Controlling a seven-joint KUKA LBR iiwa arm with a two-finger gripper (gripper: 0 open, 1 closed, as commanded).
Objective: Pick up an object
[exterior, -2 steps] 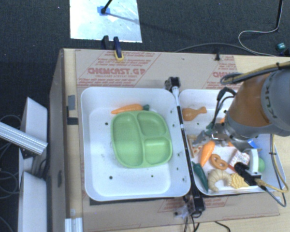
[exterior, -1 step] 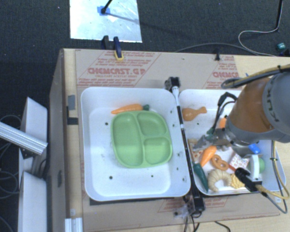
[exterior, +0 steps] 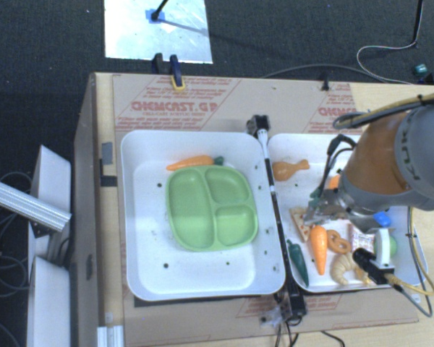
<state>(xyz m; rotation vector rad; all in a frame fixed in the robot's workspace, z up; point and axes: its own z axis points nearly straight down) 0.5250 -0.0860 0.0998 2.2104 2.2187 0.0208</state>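
1. Grey arm with the orange band reaches in from the right; end effector sits low in the right bin, over the clutter near its middle.
2. We can't tell whether it's wide or narrow: the wrist blocks the view of the tips. Nothing visibly held.
3. Progress, as we judge it: approach is done or nearly so, grasp not confirmed, lift not started. All objects still lie on the bin floor.
4. Likely target: the carrot just below the end effector, orange, tapered, point toward the near rim, lying roughly upright in view.
5. Neighbours are tight: pretzel just beside it on the right, croissant below that, dark green pepper to its left by the bin wall. We'd expect a risk of nudging those.
6. Drumstick lies apart near the far end of the same bin.
7. Left bin holds a green divided plate and a second carrot touching its far edge.
8. Both bins sit on the surface.
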